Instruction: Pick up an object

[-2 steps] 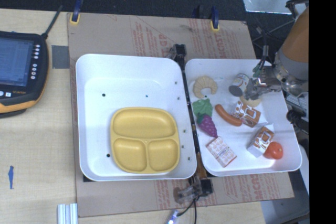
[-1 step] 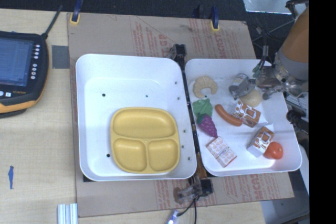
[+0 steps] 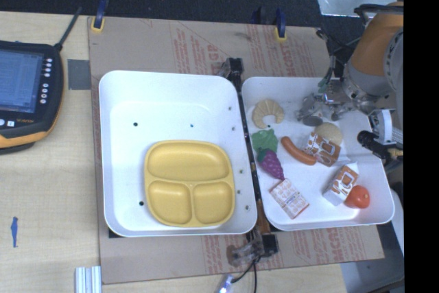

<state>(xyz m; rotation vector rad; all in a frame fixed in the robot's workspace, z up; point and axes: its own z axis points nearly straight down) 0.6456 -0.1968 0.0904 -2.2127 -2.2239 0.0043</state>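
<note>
The right bin (image 3: 302, 219) holds a croissant (image 3: 267, 112), a green leafy toy (image 3: 265, 141), purple grapes (image 3: 272, 163), a sausage (image 3: 297, 151), a tomato (image 3: 357, 197) and several small cartons such as the one at the front (image 3: 289, 197). A pale bun (image 3: 330, 130) lies near the far right. My gripper (image 3: 315, 110) hangs low over the far part of this bin, just beyond the bun and right of the croissant. Nothing shows between its fingers.
The left bin (image 3: 123, 106) carries a yellow divided plate (image 3: 190, 183). A tablet controller (image 3: 27, 89) lies at the bench's left edge. Blue clamps (image 3: 280, 22) hold the cardboard sheet at the back. Cables run at the front by the bins' seam (image 3: 247, 257).
</note>
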